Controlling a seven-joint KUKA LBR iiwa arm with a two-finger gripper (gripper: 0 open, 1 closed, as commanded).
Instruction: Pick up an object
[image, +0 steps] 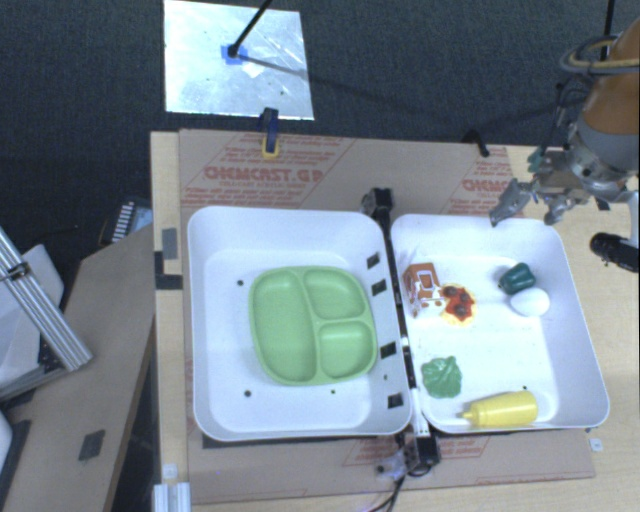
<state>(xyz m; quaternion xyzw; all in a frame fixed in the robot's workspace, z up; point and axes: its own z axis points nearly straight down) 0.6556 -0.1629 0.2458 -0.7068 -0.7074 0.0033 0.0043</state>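
Hovering over the far right corner of the right-hand bin (575, 300), the grey arm's gripper (530, 203) hangs with its two fingers spread apart and nothing between them, the orange band visible above the wrist at the frame's upper right. One finger (508, 202) points down and left across the bin's back rim; the other sits just to its right.

Five candidates for picking lie scattered in that right bin, all apart from the gripper. A dark green object (516, 277) rests nearest the tool, touching a white ball (530, 301) just in front of it. Toward the bin's left wall sits a small orange-and-white item (422, 285), with a red-and-yellow piece (458, 304) just beside it; the two appear to touch, though the glare on the white floor makes this hard to confirm. Nearer the front edge, a leafy green toy (441, 376) lies close to a yellow bottle (499, 408) that is tipped on its side along the front wall.

The left-hand bin (215, 300) holds a pale green divided plate (310, 325) with three compartments, lying flat near the bin's middle. A black hinge-like strip (390, 300) runs between the two bins.

Both bins stand on a sheet of brown cardboard (330, 165) printed with red lettering, held at its far edge by a yellow-and-blue clamp (270, 133). Beyond it, a shiny silver panel (238, 58) lies on the dark carpet.
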